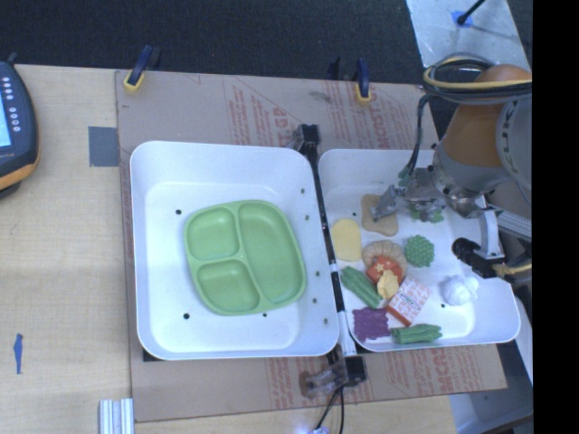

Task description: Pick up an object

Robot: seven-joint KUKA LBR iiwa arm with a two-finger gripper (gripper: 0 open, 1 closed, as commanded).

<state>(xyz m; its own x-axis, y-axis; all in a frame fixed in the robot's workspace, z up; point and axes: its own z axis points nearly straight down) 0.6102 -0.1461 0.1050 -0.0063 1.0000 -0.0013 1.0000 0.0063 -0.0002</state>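
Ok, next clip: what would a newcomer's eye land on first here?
Probably the green divided plate, lying alone in the left bin. Next comes the bright jumble of toy food crowding the right bin, with the arm's hand low over that bin's far side, above a tan piece.

A light wooden bench [63,269] is covered by a brown cardboard sheet [235,107], on which 2 shallow white plastic bins [154,165] [493,328] are set side by side.
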